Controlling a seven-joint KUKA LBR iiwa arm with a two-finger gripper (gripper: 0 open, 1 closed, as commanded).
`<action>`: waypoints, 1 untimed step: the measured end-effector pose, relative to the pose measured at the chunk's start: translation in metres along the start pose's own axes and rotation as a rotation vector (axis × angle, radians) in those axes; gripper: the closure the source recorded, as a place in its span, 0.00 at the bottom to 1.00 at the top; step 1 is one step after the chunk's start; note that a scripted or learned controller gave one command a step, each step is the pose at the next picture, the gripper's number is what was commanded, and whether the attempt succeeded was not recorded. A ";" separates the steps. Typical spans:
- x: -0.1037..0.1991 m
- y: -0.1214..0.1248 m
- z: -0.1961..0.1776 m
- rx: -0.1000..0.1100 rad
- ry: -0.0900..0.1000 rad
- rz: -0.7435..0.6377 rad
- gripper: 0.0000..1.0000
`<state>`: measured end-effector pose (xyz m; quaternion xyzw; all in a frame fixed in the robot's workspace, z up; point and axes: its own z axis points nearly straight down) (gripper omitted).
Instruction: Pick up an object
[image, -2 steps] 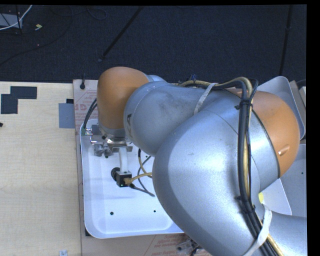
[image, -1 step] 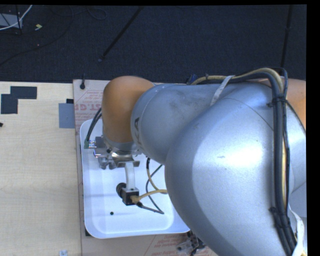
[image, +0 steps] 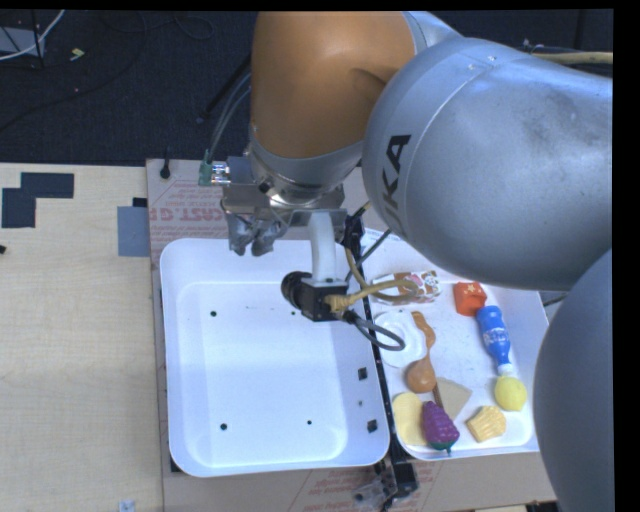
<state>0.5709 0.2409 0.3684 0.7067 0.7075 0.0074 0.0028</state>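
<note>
i read the fingers (image: 263, 238) as almost closed with nothing between them, above the left bin's (image: 176, 400) far rim; purple grapes (image: 438, 425) lie well right of the fingers, in the right bin (image: 452, 345).

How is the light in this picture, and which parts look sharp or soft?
Camera view: the shallow white left bin is bright, nearly washed out; the big grey arm with the orange band, near the lens, looks soft; the small coloured toys in the white right bin are distinguishable; the background above the bench is very dark.
</note>
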 end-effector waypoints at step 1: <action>0.003 0.076 -0.129 0.002 -0.003 -0.001 1.00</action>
